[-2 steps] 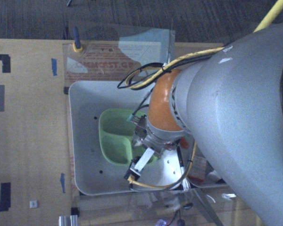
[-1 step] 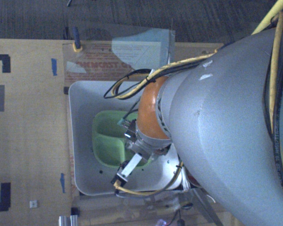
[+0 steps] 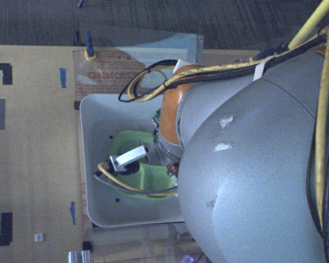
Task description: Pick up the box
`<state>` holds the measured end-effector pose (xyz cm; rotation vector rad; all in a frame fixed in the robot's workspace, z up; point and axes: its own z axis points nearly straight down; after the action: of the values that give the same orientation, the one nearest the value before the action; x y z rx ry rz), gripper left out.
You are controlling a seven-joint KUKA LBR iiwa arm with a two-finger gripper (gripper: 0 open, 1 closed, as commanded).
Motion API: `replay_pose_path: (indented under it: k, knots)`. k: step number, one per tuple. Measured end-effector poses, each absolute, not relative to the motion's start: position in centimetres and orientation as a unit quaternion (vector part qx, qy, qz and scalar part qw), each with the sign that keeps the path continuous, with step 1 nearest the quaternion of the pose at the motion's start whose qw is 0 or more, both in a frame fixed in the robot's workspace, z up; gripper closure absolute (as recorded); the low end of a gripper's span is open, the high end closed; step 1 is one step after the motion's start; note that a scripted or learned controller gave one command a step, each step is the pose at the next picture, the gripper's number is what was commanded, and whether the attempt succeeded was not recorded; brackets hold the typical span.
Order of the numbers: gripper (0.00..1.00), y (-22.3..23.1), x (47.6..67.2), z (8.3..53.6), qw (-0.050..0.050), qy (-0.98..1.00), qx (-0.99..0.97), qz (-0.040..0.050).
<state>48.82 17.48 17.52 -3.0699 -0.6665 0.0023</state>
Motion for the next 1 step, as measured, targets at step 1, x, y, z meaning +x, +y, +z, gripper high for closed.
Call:
replay_pose_path:
  k: [1]
  knots:
    - [0.0, 21.75, 52.01, 10.29, 0.0, -0.218, -0.976, -0.0054]
